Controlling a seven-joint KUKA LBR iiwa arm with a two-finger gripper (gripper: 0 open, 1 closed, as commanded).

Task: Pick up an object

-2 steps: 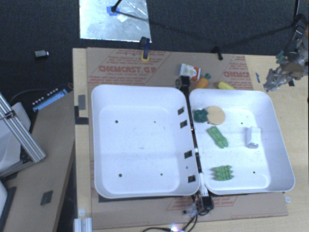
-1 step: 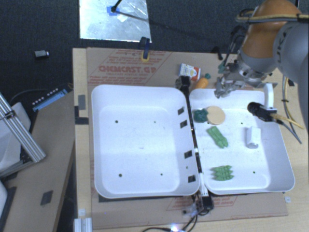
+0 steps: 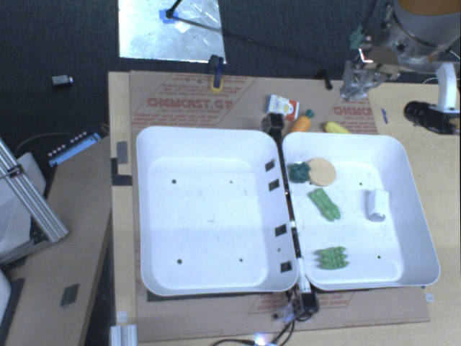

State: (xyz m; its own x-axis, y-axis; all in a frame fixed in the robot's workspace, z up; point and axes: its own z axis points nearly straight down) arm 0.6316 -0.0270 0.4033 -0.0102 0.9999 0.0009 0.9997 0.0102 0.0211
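Now two white bins side by side; right bin (image 3: 403, 193) holds toys. Gripper (image 3: 358, 86) up high past bin's far edge, can't tell its state. Tan round disc (image 3: 322, 172) near bin's back left looks light, hard, flat; best pinch across edges. White tube (image 3: 377, 205) may roll

Bright even overhead light; white bins (image 3: 209, 139) glare; soft focus.

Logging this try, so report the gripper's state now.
Gripper: cannot be told; it hangs above the bench behind the right bin, with nothing seen between its fingers.
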